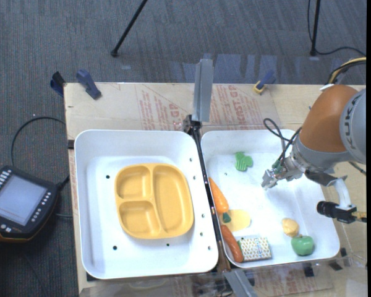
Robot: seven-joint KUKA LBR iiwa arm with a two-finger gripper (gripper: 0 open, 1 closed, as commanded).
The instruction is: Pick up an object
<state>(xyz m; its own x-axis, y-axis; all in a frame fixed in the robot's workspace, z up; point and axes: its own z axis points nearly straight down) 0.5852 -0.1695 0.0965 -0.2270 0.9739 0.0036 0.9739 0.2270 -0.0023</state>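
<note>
- Camera view: my gripper (269, 179) hangs over the middle of the right bin (260, 138), reaching in from its right edge, with my orange-banded wrist above it.
- I cannot tell how far the gripper is spread, and I see nothing in it; white bin floor lies under the tip.
- A green toy (243, 161) lies near the right bin's far edge, left of my gripper and apart from it.
- An orange carrot (218, 195) lies along the right bin's left wall; a second orange piece (230, 242) lies further toward the near left corner.
- A pale yellow disc (238, 218) rests just right of the carrot's near end.
- A patterned small box (255, 248) sits by the near edge, touching the second orange piece.
- A yellow lump (290, 227) and a green apple (302, 245) sit close together in the near right corner.
- The left bin (93, 159) carries a yellow divided plate (153, 200) at its middle.
- Both bins rest on a cardboard-topped bench (130, 104).
</note>
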